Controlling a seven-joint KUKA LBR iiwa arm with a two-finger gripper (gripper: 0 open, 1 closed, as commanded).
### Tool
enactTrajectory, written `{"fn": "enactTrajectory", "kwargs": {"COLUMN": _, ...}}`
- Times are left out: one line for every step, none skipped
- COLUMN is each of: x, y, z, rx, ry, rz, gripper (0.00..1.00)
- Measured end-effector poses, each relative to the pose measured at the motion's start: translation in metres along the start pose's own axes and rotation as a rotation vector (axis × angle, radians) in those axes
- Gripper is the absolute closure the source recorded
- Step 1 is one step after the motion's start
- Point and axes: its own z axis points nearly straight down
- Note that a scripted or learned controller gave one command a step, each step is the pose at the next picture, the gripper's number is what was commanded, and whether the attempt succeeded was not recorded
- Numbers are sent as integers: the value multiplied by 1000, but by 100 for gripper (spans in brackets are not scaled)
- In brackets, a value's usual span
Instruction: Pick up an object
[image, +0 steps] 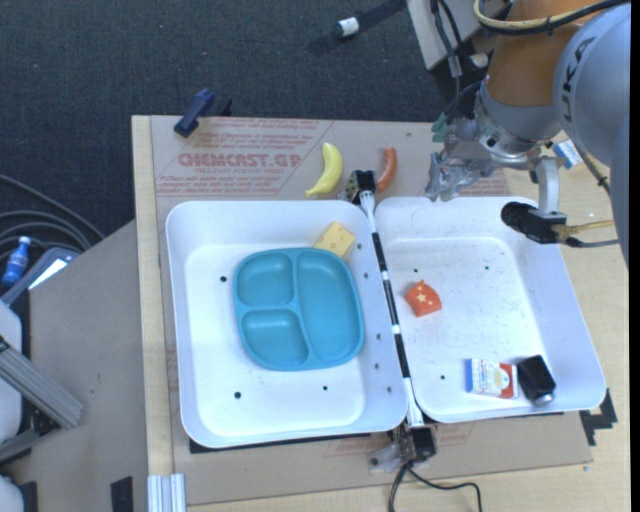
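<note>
In the left bin (190, 300), a blue divided plate (298, 307) at the centre, with a yellow block (336, 240) touching its far edge; in the right bin (560, 290), a small orange-red piece (424, 299) near the left side, plus a white-and-red packet (489, 378) and a black object (536, 379) side by side at the near right corner; above the right bin's far rim, gripper (447, 185) with fingers apart, holding nothing

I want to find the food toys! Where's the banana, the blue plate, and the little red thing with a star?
banana (325, 170): camera view, middle of its curve
blue plate (298, 307): camera view, centre divider
red thing (424, 299): camera view, its star face
</note>
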Motion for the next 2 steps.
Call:
{"fn": "enactTrajectory", "kwargs": {"x": 0, "y": 1, "z": -10, "rx": -2, "ry": -1, "rz": -1, "gripper": 100}}
{"fn": "enactTrajectory", "kwargs": {"x": 1, "y": 1, "z": -21, "rx": -5, "ry": -1, "rz": -2, "gripper": 100}}
